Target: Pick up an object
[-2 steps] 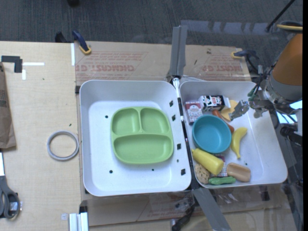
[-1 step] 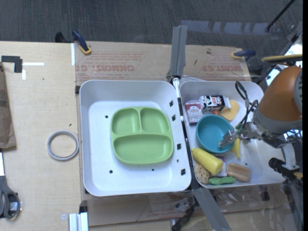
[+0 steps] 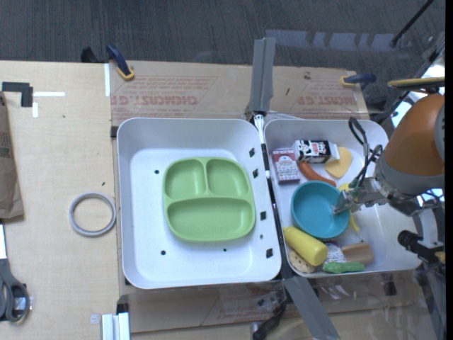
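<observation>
A broad rounded orange band (image 3: 419, 144) is seen at the right edge of the frame, with grey casing (image 3: 403, 183) beneath it. A thin black cable (image 3: 362, 142) (looped) is seen beside it, and a slim grey gripper (image 3: 347, 202).

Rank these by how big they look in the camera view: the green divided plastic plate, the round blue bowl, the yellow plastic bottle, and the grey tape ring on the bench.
1. Green divided plastic plate, clearly largest.
2. Round blue bowl.
3. Grey tape ring and yellow plastic bottle: these look about alike, so I won't rank them.
</observation>
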